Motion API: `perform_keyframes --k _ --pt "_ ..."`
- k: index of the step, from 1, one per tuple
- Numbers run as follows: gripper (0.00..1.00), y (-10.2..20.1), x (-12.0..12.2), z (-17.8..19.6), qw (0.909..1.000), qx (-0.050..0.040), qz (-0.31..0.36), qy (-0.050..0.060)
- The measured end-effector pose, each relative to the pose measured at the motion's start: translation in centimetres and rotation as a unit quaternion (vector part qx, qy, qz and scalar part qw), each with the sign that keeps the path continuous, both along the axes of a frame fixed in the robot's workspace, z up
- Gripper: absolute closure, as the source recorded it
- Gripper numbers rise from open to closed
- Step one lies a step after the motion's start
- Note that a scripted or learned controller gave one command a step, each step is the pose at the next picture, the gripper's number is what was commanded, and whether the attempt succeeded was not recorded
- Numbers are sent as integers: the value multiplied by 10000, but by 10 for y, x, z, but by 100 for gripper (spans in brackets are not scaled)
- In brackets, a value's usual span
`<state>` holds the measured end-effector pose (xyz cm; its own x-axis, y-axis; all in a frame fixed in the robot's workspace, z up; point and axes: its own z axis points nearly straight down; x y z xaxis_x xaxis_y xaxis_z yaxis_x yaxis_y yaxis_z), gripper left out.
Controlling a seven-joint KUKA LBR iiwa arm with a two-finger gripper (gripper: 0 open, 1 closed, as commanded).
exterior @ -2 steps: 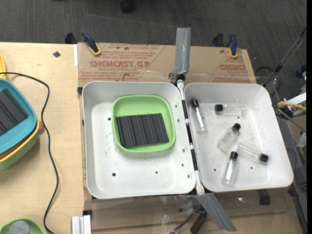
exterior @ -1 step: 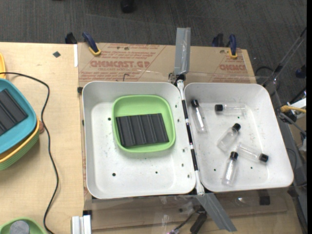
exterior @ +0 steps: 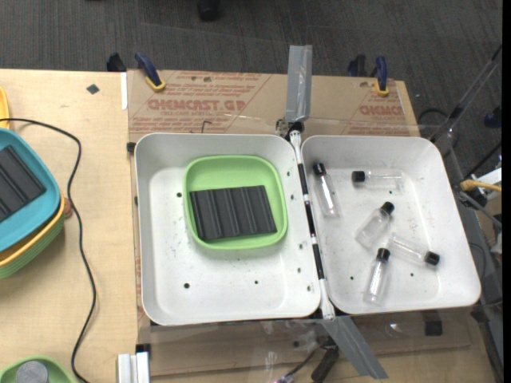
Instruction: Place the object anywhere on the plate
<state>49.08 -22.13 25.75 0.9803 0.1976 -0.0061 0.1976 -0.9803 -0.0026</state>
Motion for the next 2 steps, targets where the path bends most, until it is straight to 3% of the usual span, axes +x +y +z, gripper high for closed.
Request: perform_keyframes --k 2 --pt "0 -1 -14 -1 10000 2 -9 -6"
